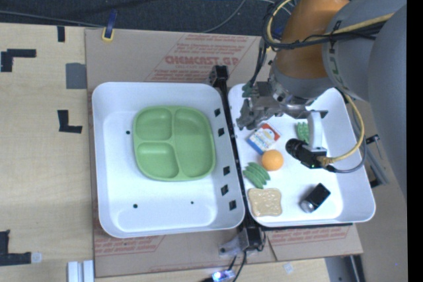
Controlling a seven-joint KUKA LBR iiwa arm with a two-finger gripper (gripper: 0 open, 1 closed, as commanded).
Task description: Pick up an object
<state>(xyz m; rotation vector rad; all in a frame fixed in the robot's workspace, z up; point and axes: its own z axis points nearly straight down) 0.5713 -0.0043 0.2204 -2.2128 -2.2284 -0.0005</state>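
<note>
My gripper (250,117) hangs low over the upper left of the right bin (353,211), just above and left of a small white, blue and red packet (263,138). Nothing shows between its fingers. Below the packet lies an orange ball (271,160), then a green pea pod (256,174) and a slice of toast (265,202). A black block (315,197) sits at the lower right, and a green ridged item (303,131) lies partly behind a white and black part of the arm.
The left bin (112,208) holds a green divided plate (174,142). The grey arm with its orange band (310,30) covers the right bin's upper part. Cables loop over the dark bench at the top. Black clips line the seam between the bins.
</note>
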